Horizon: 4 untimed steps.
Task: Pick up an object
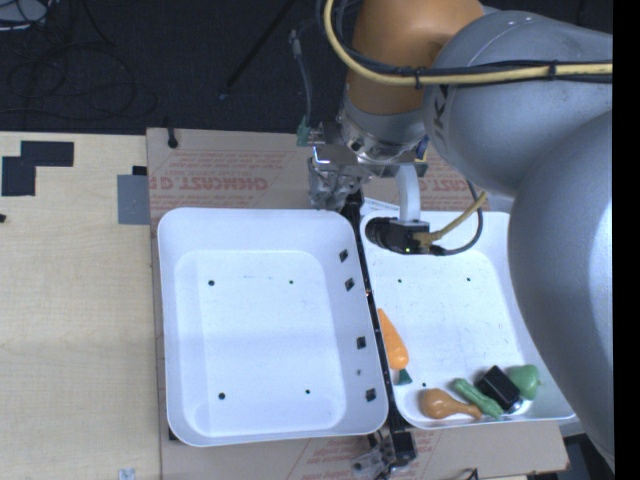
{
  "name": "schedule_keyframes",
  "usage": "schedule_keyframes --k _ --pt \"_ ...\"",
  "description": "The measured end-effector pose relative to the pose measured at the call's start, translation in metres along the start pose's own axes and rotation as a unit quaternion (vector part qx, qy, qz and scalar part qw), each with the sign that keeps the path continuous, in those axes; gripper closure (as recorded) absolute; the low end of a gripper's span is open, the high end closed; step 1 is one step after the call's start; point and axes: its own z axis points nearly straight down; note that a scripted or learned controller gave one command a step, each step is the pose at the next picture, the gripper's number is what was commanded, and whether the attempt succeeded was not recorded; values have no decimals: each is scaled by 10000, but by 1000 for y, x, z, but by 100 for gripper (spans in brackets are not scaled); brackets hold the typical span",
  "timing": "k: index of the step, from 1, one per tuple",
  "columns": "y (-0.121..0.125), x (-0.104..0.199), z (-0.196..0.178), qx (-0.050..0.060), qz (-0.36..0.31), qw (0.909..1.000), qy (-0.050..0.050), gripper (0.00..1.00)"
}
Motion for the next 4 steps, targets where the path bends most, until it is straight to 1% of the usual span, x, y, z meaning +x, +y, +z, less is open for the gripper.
schedule_keyframes --k 1,2,3,4 --pt "-1 111 -50 -18 -34 10000 21 100" --pt "-59 112 -58 21 9 10000 -4 100" --pt "-5 133 55 34 -1 10000 -21 100" --pt "0 133 53 7 -6 10000 -10 100"
